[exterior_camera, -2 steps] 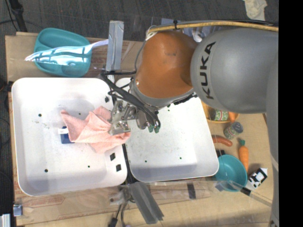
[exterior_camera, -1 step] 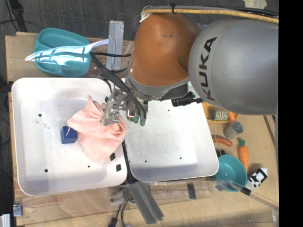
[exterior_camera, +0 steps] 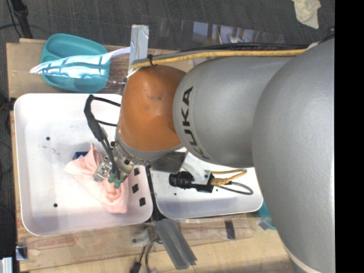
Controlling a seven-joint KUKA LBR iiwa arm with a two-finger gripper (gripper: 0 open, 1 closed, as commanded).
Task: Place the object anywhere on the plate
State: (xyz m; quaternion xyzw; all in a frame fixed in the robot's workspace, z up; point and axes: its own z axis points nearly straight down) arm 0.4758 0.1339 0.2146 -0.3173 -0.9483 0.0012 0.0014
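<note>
A crumpled pink cloth (exterior_camera: 108,189) lies in the left white bin (exterior_camera: 40,209), near its right wall. A small blue thing (exterior_camera: 80,154) peeks out from under the cloth's upper left edge. My gripper (exterior_camera: 111,175) hangs low over the cloth's middle, its metal tip right at the fabric. The orange band and the thick grey arm stretch away to the right above it. I cannot make out whether any cloth is caught in the gripper.
The grey arm covers most of the right bin (exterior_camera: 239,206). A teal scoop (exterior_camera: 74,61) with a white patterned piece rests on the bench behind the left bin. A pale crumpled scrap (exterior_camera: 305,7) lies on the dark floor at the top right.
</note>
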